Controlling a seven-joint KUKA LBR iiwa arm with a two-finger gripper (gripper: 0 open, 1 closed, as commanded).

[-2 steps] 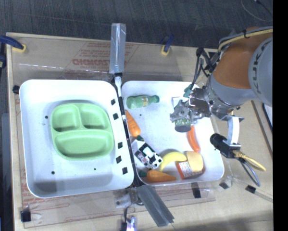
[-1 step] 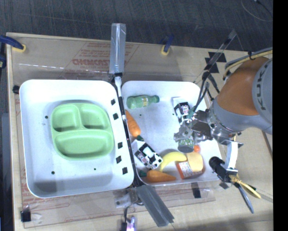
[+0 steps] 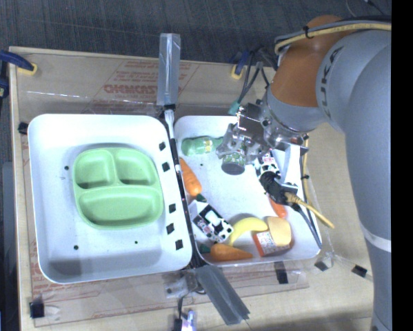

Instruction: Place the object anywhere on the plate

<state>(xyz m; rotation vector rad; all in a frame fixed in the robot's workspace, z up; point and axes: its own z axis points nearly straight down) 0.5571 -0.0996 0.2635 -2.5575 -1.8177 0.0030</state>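
Note:
A green divided plate [image 3: 116,185] lies in the left white bin [image 3: 47,247]. The right bin [image 3: 247,188] holds several toy foods: a green item [image 3: 197,145] at its top left, an orange carrot [image 3: 190,178] along the divider, a black-and-white cow toy [image 3: 212,223], a yellow banana [image 3: 242,227] and a second carrot [image 3: 228,252] at the front. My gripper [image 3: 234,154] hangs low over the upper part of the right bin, just right of the green item. A small grey round thing [image 3: 232,165] sits at its tip; whether it is held is unclear.
An orange-labelled block [image 3: 272,238] lies at the right bin's front right. Another black-and-white toy [image 3: 268,169] and an orange piece [image 3: 280,197] sit by the right wall under the arm. A raised divider [image 3: 173,185] separates the bins.

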